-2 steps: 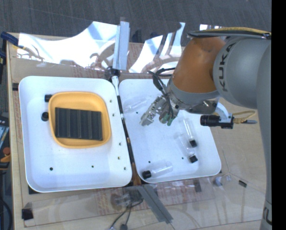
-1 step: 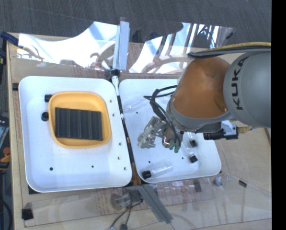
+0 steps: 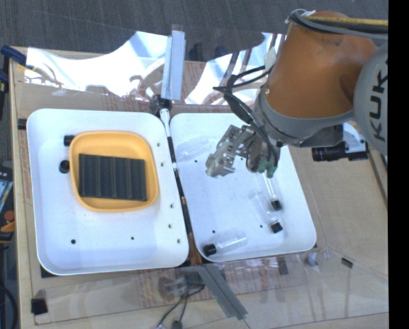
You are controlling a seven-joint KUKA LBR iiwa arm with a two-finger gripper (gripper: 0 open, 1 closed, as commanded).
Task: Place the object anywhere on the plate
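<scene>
Grey metal pincer hangs over the right bin, in its upper half, tipped down and to the left. Can't tell if it's open or shut, it's too blurry & seen at a bad angle. Can't see anything held in it.

Behind it sits the wrist, w/ black wires looped on top and a small green bit on the side. Then comes the big orange band and the grey arm, which comes in from the top right and leans low over the bin's back corner.

Small things lie on the floor of the right bin. One clear tube w/ a black end lies just below the wrist, near the pincer but to its lower right, not touching it. A small black piece lies a bit below that. A 2nd clear tube w/ a black cap lies by the front wall, well apart from the pincer.

Yellow plate sits in the left bin, across the wall btw the 2 bins, well apart from the pincer and the tubes. A dark ridged slab lies flat in the plate's middle.
</scene>
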